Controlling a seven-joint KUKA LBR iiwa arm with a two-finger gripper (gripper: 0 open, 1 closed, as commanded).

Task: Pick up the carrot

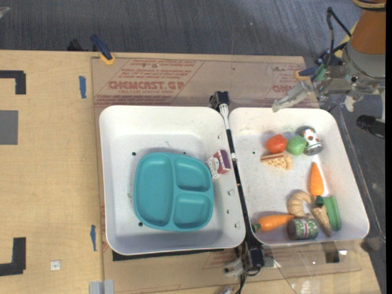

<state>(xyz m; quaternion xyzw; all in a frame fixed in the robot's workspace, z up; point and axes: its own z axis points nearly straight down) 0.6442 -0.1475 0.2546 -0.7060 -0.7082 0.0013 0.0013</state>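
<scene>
Sharing right bin (349, 164): carrot (275, 222), croissant (299, 201)

even, bright overhead light, no hard glare. white bins (116, 182) run near overexposed, soft shadows along their inner walls. a diagonal shadow band crosses the dark floor (184, 11) up top. focus slightly soft, fine text mushy.

I see two orange carrots in the right bin (349, 164): one carrot (316, 180) upright mid-right, another carrot (274, 222) lying flat near the front edge.
</scene>
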